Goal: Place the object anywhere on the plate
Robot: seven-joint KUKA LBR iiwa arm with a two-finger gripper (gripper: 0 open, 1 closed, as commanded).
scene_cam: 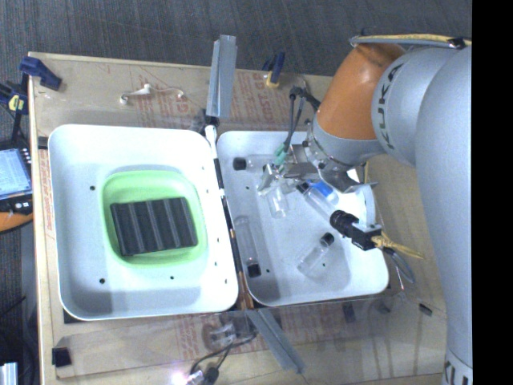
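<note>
One clear vial (315, 257), long axis diagonal

One camera hung above the bench (120, 70), looking down at a slant, far enough back to take in both the left bin (72, 159) and right bin (369, 283), the arm (417, 95) entering from right of them.

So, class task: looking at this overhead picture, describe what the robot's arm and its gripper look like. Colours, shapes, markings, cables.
The arm is bulky, rounded and light grey, with a smooth orange band above the wrist and dark KUKA lettering on the grey shell beside it. Thin dark cables loop near the wrist. The gripper is a small metal assembly with pale, translucent-looking fingers.
</note>
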